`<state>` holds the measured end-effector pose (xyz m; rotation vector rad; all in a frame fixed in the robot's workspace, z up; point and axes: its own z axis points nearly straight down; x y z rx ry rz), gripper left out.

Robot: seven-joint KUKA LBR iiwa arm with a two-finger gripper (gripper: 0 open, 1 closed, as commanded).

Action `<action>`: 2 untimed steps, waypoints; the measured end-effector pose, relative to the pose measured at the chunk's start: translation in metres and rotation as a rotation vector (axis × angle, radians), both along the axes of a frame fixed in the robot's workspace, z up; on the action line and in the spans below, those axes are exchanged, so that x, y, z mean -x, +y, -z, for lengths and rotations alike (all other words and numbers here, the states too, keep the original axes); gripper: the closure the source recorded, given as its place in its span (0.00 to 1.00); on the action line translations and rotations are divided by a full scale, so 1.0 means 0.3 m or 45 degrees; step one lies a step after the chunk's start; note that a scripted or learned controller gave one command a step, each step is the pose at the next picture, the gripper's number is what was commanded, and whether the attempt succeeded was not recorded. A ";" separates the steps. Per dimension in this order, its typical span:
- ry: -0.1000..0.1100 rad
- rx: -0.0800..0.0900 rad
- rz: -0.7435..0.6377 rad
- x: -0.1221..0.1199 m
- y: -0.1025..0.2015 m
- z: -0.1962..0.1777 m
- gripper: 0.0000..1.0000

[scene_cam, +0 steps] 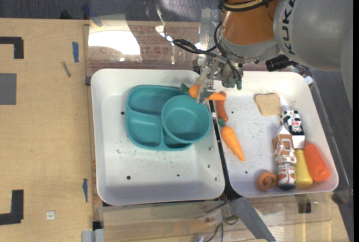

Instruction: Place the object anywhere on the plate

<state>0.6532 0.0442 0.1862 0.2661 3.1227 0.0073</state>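
The gripper point(208, 88) is gripping a small carrot point(194, 91) between narrowed fingers, hovering at the teal divided plate point(147, 123)'s upper-right rim; the plate is lying just left, below.

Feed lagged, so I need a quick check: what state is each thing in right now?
Teal plastic divided plate: flat in left white bin, teal bowl on it.
End effector: above the bins' divider, small orange carrot at its tip; grip unclear.
Larger orange carrot: lying in right white bin.
Milk carton: lying down.
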 end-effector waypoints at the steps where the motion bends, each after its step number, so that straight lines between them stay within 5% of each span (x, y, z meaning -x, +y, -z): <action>1: 0.005 0.005 -0.222 0.163 -0.031 -0.001 1.00; 2: 0.005 0.004 -0.222 0.162 -0.030 0.000 0.00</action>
